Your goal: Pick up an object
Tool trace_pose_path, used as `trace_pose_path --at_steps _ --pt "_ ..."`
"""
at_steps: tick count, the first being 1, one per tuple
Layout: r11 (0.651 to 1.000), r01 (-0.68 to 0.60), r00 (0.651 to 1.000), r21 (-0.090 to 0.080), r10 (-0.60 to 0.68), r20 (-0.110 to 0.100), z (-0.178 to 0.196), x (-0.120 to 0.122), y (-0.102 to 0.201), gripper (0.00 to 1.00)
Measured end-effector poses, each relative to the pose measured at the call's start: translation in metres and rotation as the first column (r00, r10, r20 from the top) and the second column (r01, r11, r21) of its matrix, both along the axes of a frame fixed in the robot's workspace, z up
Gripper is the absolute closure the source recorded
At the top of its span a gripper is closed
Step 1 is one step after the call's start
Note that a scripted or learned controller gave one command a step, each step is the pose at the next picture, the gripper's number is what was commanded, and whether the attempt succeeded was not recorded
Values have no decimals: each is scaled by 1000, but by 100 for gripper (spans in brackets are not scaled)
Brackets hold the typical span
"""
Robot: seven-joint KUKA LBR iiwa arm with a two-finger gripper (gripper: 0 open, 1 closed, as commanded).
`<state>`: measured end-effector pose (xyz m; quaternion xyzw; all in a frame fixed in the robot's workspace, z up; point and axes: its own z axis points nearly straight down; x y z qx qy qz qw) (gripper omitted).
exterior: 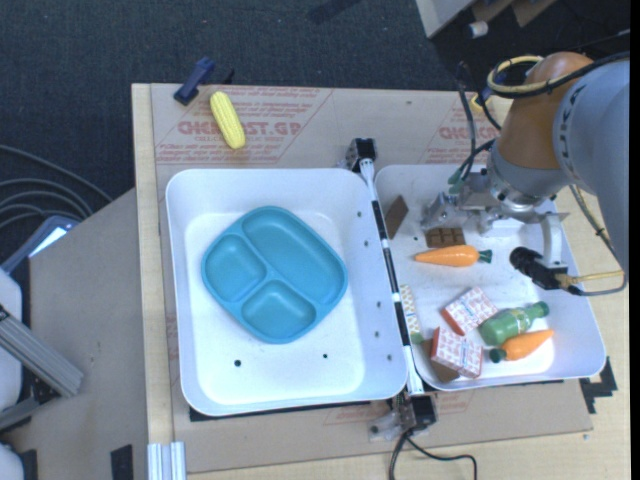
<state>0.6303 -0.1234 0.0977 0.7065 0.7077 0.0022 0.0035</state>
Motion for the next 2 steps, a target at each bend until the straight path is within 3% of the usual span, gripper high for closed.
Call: trace_pose_path --at_steps 1,2 --pt "1000 -1 1000 -1 1 2 10 1 0 100" --pt "1000 -1 1000 -1 1 2 10 0 0 0"
